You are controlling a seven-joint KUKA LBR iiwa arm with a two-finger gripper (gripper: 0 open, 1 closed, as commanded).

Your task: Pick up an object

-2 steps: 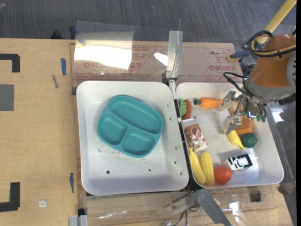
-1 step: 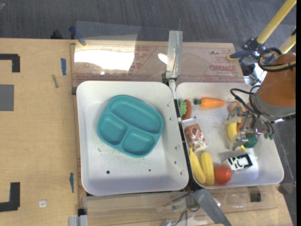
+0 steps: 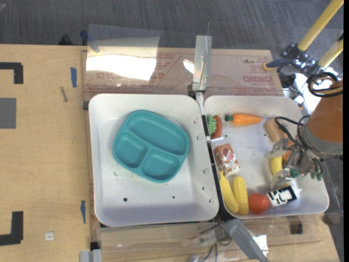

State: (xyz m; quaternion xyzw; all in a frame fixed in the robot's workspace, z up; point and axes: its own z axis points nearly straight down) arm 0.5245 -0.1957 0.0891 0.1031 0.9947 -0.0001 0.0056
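Note:
The right bin [image 3: 318,203] holds several toy foods. An orange carrot [image 3: 246,119] lies at its far side, beside a red and green item [image 3: 214,125]. A small printed box [image 3: 226,159] sits near the divider. A banana [image 3: 226,193], a corn cob [image 3: 240,193] and a red tomato [image 3: 258,202] lie along the near edge, with a black and white object [image 3: 283,195] to their right. My gripper [image 3: 289,170] hangs low over the bin's right side, right against a yellow piece [image 3: 275,164]. A tan roll [image 3: 274,129] lies just beyond it.
The left bin [image 3: 98,157] holds a teal divided plate [image 3: 145,145]. A clear panel with a metal post [image 3: 202,64] stands behind the bins. Cables trail around the wrist near the right bin's wall. Wooden bench surface extends to the left.

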